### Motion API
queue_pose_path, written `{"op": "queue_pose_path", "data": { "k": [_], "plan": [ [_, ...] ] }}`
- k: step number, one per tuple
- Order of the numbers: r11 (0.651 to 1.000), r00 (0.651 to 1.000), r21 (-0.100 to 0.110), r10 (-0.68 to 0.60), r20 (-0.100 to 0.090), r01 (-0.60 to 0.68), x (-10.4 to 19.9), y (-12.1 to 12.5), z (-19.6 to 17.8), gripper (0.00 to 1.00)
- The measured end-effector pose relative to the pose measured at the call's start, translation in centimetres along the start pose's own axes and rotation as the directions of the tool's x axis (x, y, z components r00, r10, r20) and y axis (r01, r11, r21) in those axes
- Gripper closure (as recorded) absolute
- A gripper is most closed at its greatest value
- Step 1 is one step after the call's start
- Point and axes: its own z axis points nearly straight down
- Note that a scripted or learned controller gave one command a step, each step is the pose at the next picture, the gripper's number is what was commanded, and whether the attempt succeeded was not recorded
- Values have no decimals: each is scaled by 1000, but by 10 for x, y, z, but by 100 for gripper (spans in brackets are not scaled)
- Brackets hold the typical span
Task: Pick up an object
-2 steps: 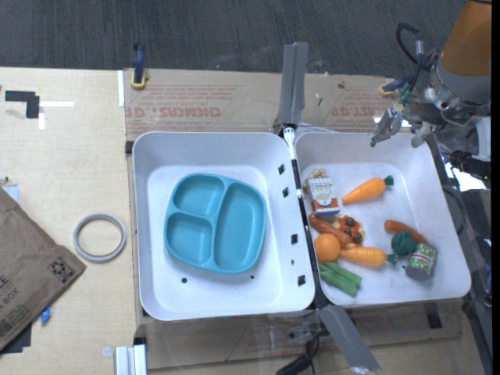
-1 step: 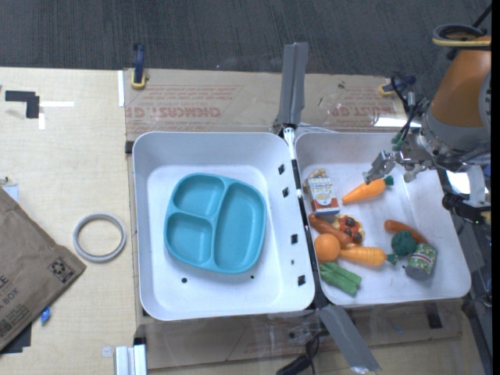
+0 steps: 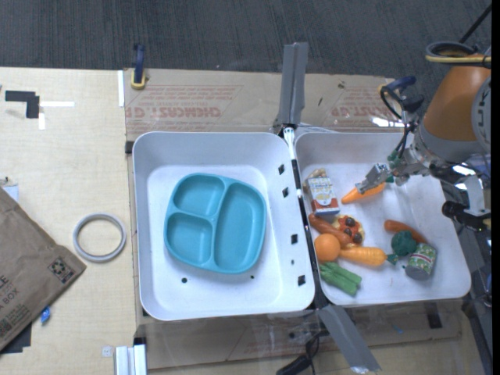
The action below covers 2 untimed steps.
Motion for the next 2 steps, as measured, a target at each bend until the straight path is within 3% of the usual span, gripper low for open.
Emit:
{"op": "queue_pose_path", "data": {
  "k": [2],
  "plan": [
    [1000, 1000, -2, 10, 6, -10, 56, 4, 0, 0]
  ]
}}
